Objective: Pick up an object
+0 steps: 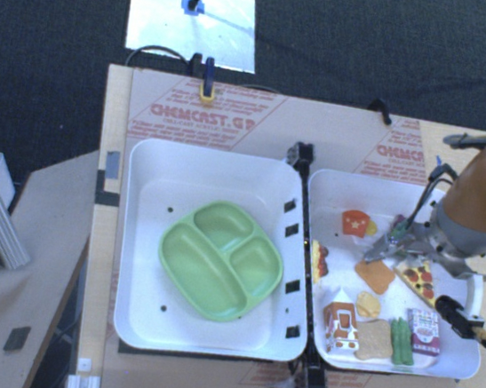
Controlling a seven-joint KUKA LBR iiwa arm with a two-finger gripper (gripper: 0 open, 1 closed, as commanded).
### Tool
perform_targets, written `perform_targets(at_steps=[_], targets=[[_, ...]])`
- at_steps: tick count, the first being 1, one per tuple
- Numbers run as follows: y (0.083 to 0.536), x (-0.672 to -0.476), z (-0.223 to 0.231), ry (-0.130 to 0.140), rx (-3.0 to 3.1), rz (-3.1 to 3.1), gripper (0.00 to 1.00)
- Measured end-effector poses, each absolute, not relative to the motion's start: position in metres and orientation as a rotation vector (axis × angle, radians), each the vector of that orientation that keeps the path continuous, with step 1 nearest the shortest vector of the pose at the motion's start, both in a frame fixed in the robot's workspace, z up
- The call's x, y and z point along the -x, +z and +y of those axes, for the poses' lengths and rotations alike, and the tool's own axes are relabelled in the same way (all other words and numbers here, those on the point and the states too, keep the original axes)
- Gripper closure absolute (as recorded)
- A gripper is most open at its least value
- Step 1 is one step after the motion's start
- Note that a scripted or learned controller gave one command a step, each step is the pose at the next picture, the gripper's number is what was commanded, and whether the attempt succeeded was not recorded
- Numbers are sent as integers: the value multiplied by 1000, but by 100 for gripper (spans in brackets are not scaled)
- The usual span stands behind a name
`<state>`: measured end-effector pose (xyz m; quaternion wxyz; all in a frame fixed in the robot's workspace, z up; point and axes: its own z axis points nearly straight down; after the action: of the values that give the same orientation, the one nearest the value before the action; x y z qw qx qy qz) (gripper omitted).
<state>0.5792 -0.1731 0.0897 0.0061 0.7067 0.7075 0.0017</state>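
In the right bin [471, 360], the gripper [385, 251] hangs low over an orange toy food piece [376, 275], apparently lining up a grasp; its grip state I cannot tell.

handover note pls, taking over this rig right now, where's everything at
Gripper: low in the right bin, over the orange piece; nothing visibly held.
Right bin also holds the red piece, pizza slice, milk carton, toast and green beans.
Left bin: green divided plate.
Done: nothing lifted.
Left: grasp one object and raise it.
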Motion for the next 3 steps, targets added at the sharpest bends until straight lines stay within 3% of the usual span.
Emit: perform_targets(at_steps=[1, 3], targets=[[103, -582, -173, 14, -2207, 2209, 100], [206, -593, -186, 6, -2211, 2220, 100]])
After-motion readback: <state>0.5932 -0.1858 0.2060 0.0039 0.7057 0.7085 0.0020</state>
